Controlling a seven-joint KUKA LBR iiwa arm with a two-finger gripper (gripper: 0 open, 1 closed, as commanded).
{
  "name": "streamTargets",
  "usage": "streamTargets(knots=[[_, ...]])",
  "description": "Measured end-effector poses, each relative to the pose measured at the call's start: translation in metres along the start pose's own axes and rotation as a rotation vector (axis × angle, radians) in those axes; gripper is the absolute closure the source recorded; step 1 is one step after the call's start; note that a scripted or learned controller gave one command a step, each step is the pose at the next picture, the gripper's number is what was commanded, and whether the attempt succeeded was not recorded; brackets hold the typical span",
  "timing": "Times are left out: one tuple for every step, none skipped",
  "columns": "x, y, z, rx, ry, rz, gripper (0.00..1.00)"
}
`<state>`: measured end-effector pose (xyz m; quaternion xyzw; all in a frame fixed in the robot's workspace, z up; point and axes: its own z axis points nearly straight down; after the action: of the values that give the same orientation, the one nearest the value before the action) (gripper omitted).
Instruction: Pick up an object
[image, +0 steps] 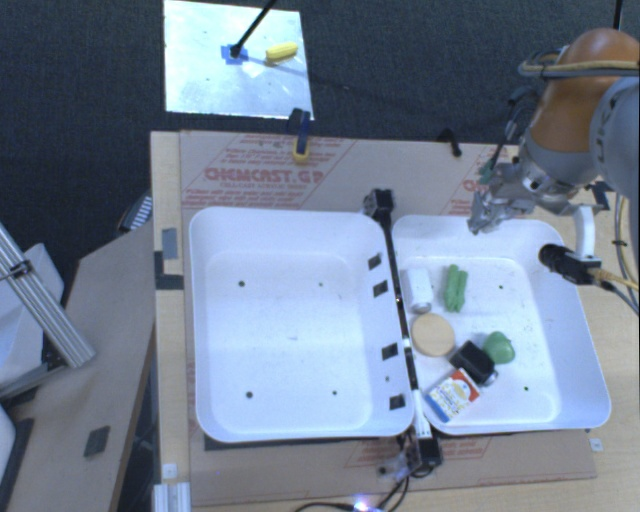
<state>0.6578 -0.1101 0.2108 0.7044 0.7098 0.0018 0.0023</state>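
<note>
The gripper (484, 222) hangs above the right bin's (570, 340) far rim; whether it is open or closed cannot be told. Inside that bin, nearer the camera, lie a white cylinder (419, 288), green block (456, 288), tan disc (433, 335), black piece (472, 361), green ball (499, 348) and small box (452, 396).

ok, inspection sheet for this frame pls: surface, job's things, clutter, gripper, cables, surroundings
Surface: bench bearing left bin and right bin side by side.
Job's things: in the right bin, white cylinder, green block, tan disc, black item, green lump, small printed box.
Clutter: nothing seen.
Gripper: gripper over the right bin's far rim, holding nothing.
Cables: cables near the arm.
Surroundings: metal plate behind the bench.
</note>
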Motion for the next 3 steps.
streamTargets(knots=[[0.043,-0.003,-0.204,-0.017,-0.001,-0.001,1.0],[0.006,0.013,-0.209,0.0,-0.001,0.008,1.0],[0.015,-0.021,-0.06,0.018,0.003,0.007,1.0]])
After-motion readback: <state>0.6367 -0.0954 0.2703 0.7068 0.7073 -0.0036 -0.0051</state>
